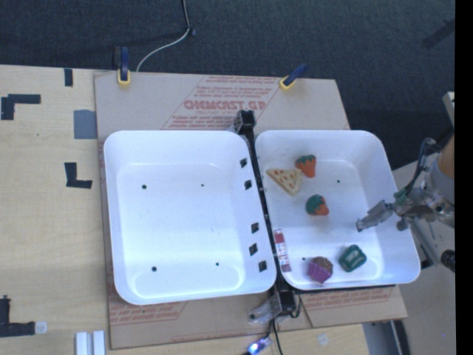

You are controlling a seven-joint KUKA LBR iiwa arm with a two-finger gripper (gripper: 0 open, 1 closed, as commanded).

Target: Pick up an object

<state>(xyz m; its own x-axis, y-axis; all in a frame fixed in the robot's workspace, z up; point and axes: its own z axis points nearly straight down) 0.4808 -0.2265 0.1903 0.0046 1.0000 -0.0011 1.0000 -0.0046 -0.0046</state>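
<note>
Two bins sit side by side on the bench (44,198); the right bin (384,161) holds five small objects (318,205), the pincer (367,222) above its right edge.

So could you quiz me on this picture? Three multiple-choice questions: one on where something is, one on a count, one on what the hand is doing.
1. Which bin holds the small objects?
A. the left bin
B. the right bin
C. both bins

2. How many small objects lie in that bin?
A. two
B. five
C. eight

3. Where is the hand now?
A. over the right bin's right side, gripping nothing
B. gripping the purple object
C. over the left bin

Answers: 1 B, all the objects lie right of the divider. 2 B, the tan wedge, two red-and-green pieces, the purple one and the green one. 3 A, nothing sits at its tip.
</note>
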